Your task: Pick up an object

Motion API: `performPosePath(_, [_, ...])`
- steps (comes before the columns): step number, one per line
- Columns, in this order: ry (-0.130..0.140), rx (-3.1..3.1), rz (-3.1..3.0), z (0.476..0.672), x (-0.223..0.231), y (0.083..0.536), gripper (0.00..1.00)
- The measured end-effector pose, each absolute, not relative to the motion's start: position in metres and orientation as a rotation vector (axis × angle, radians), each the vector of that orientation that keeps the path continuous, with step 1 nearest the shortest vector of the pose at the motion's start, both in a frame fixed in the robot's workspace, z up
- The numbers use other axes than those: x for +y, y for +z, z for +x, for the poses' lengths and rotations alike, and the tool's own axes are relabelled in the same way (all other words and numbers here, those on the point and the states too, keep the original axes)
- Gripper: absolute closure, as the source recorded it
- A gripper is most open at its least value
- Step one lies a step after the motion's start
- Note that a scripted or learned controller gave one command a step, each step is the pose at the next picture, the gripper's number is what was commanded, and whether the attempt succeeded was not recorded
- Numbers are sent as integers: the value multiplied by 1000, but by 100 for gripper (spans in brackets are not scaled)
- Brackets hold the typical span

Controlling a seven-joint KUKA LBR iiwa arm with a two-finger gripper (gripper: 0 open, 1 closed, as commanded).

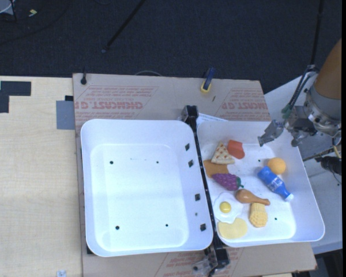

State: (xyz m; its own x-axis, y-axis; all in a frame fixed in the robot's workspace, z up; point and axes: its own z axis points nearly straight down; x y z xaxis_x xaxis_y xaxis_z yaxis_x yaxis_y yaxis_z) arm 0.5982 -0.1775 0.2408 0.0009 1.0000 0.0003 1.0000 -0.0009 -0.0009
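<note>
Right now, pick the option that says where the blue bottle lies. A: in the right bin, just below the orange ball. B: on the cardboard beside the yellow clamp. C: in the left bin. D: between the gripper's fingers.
A: the blue bottle lies flat in the right bin, just below the orange ball, apart from the gripper.

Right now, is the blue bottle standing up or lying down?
Lying down. The blue bottle rests on its side on the floor of the right bin, its length running diagonally, just below the orange.
</note>
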Motion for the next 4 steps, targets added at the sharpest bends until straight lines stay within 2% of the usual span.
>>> performPosePath(1, [12, -2206, -2212, 533, -142, 131, 0])
performPosePath(2, [-10, -2228, -2242, 493, -105, 92, 0])
performPosePath(3, [-13, -2220, -2250, 494, -107, 104, 100])
performPosePath(4, [0, -2223, -2220, 546, -95, 87, 100])
